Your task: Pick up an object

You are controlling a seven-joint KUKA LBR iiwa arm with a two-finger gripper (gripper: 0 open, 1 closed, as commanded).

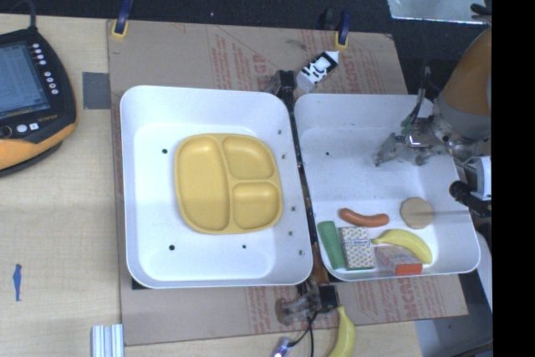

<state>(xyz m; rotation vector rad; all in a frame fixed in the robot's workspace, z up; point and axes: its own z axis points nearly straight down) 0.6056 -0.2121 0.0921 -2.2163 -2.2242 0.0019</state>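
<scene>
The gripper (393,150) hovers with fingers spread wide, holding nothing, well above the hot dog (364,218); tightly packed neighbours risk a missed grasp.

The arm (468,79) is cut off at the right, and its end effector (399,148) is too small to tell how its fingers stand. A second banana (343,334) runs off the bottom edge. The patterned packet (358,248) partly hides the green item (331,245), and its print is unreadable
</scene>
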